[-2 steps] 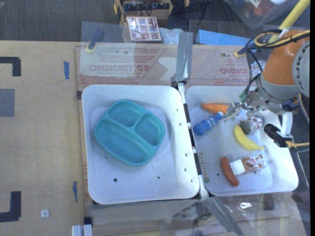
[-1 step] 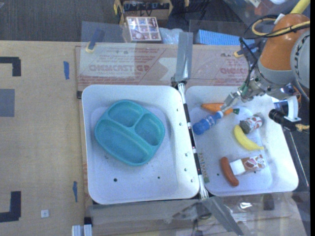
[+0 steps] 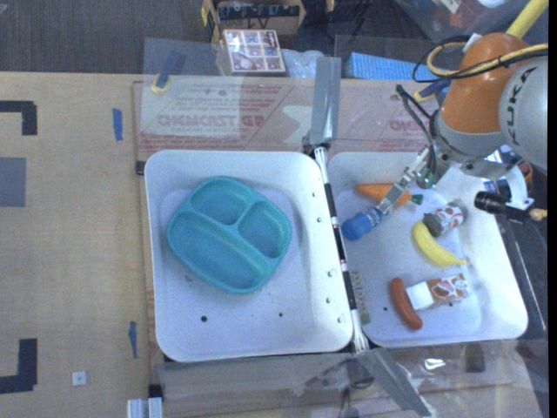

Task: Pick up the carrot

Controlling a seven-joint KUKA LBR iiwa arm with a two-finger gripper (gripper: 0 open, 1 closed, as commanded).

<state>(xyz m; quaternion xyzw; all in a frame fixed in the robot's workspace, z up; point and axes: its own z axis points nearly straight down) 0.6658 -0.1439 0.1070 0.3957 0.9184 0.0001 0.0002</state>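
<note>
- The bench [image 3: 70, 233] has a tan top with black corner marks and bits of blue tape.
- Two shallow white bins sit on it, touching side by side: the left bin [image 3: 174, 320] and the right bin [image 3: 496, 312].
- A printed cardboard sheet [image 3: 226, 120] lies flat behind them.

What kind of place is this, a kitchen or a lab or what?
Most likely a robotics lab, not a kitchen. A KUKA arm reaches over two white bins on a taped bench; the food, like the carrot and banana, looks like toys, and boxes clutter the floor behind.
</note>
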